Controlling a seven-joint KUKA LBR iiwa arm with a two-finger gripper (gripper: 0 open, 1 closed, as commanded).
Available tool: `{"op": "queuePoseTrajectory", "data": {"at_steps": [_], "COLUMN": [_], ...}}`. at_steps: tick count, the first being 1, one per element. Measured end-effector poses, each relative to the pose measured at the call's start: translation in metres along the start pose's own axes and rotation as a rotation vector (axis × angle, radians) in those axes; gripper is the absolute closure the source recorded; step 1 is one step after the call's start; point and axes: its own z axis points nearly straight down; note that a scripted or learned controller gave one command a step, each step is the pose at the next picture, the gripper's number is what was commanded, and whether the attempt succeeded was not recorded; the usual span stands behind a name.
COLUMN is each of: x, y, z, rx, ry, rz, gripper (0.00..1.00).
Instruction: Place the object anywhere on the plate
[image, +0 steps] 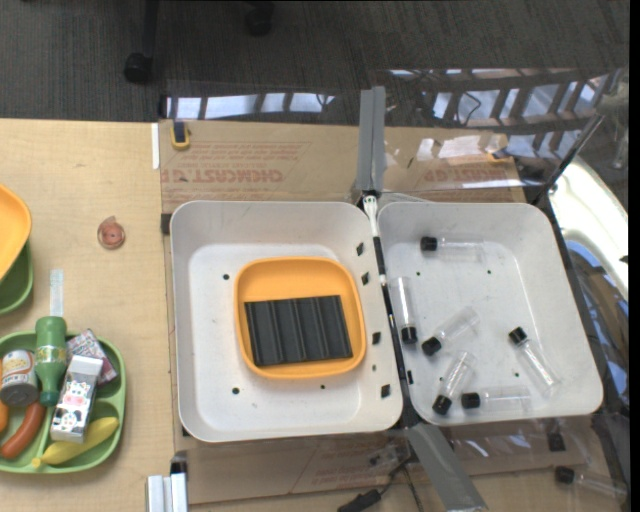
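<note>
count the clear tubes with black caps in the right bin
6: tube at the back, tube by the left wall, tube mid-bin, tube right, tube and tube at the front.

a robotics lab: white bins (190, 330) on a bench, clear capped vials (450, 325).

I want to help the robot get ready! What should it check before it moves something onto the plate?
1. Orange square plastic plate sits inside the left white bin: ok.
2. Plate top is free: not ok, a dark ribbed rectangular block lies on it.
3. Things to pick are there: ok, clear plastic tubes with black caps lie scattered in the right white bin.
4. Tubes lie apart enough to grab one: ok for most; two near the front sit close together.
5. Tool open and ready: cannot tell.
</note>
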Motion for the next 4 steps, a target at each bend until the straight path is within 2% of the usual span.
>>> {"op": "queuePoseTrajectory", "data": {"at_steps": [1,2,3,4], "x": [0.012,-0.009,-0.008,-0.008], "y": [-0.003,0.002,0.002,0.002], "z": [-0.003,-0.003,0.025,0.058], "rx": [-0.003,-0.004,-0.008,-0.009], "ry": [0.003,0.001,0.003,0.002], "rz": [-0.419,-0.819,-1.219,-1.504], "gripper": [0.0,0.0,0.0,0.0]}}
